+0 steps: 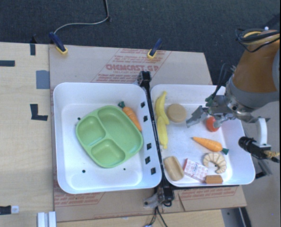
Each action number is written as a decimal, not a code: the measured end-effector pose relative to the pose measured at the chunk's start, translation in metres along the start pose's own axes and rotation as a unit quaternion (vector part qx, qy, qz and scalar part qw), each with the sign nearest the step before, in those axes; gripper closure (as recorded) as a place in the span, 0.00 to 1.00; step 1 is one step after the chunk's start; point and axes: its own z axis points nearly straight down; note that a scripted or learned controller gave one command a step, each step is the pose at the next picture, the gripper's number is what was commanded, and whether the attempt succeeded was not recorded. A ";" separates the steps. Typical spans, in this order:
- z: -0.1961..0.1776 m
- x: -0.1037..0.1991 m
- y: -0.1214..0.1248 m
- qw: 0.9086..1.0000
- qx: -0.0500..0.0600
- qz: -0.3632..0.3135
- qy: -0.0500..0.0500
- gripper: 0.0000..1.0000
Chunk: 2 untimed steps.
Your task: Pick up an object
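While the fingers (205, 118) stand spread in the right bin (244, 174), a red tomato (212, 123) sits between them, ungrasped.

Gripper (207, 120) low over the right bin (239, 174), fingers spread, a small red-orange object (212, 124) sitting between them. Just past the far fingertip, a round tan bun (176, 113) and two bananas (162, 119); just below the claw, a carrot (208, 144), then a croissant (216, 161) and a bread roll (173, 168). Well beyond the bananas, in the left bin (64, 141), a green divided tray (109, 136) touching a second carrot (131, 117).
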 end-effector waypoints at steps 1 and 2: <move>0.034 -0.073 0.036 1.000 0.000 0.001 -0.001 0.00; 0.053 -0.118 -0.025 1.000 0.000 0.001 -0.001 0.00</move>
